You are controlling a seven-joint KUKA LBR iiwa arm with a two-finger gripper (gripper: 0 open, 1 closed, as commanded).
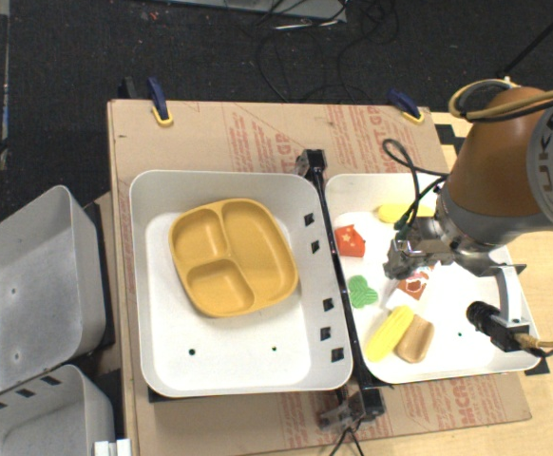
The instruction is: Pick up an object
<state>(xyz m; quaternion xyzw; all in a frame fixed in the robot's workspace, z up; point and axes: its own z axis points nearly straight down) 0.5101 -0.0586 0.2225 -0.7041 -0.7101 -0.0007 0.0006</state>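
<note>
The table [219,131], covered in brown card, carries two shallow white bins side by side. The left bin [153,350] holds one yellow divided plate [234,255], lying flat toward the bin's far side. The right bin [448,367] holds all the small items. A red block [351,241] sits near the bin's left wall, with a green piece [362,293] just nearer along the same wall. A yellow oblong piece [389,332] and a tan piece [415,341] lie touching each other toward the near edge, and a small yellow piece [390,213] lies toward the far edge. The arm enters from the right, and its gripper [402,262] hangs low over the middle of the right bin. A red-and-white piece [415,284] lies just beside the gripper's tip, on its near side, and is partly covered by the wrist. From this angle it cannot be told whether the jaws are open or closed, and nothing can be seen between them. Status: judged from this layout, the approach is done, with the gripper placed at the red-and-white piece. No grasp can be confirmed, and every visible item appears to rest on the bin floor. Remaining steps are likely the closing on the piece and the lift clear of the bin. Risk: the piece looks small and flat, so it may slip out.
</note>
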